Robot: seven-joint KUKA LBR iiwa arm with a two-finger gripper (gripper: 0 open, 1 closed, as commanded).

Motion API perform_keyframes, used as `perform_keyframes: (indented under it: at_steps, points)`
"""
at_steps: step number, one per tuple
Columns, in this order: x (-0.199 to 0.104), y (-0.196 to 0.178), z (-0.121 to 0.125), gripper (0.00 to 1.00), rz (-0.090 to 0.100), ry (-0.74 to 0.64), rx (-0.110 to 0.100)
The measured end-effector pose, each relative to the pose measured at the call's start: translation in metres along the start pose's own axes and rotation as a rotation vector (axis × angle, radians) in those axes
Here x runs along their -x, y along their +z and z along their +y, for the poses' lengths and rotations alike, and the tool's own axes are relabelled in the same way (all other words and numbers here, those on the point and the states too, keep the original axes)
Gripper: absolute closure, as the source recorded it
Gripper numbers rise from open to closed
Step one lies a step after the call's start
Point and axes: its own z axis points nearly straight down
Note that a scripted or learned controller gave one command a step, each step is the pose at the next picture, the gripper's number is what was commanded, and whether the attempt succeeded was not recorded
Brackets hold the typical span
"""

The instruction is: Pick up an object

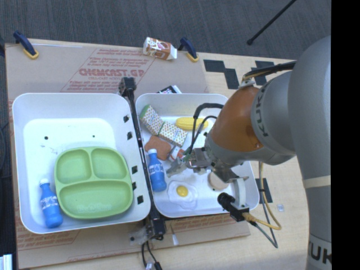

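Observation:
My gripper (179,165) reaches down into the right bin (169,98), its tips near the bin's middle. A blue bottle (156,172) lies just left of the tips, against the bin's left wall. A fried egg toy (183,193) lies below the tips. A brown piece (160,145) sits above the tips, with two patterned packets (162,126) and a yellow corn cob (189,122) farther back. The wrist covers the right part of this bin.
The left bin (28,117) holds a green divided plate (93,183) and a second blue bottle (49,204) at its front left corner. A snack wrapper (158,48) lies on the cardboard behind the bins. A black clip (127,85) joins the bins.

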Motion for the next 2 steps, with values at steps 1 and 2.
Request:
perform_keyframes:
  at_steps: [1,2]
  points:
    - [-0.019,0.011,0.083,0.00,-0.002,-0.002,0.005]
    - [-0.019,0.001,0.082,1.00,-0.003,-0.004,0.003]
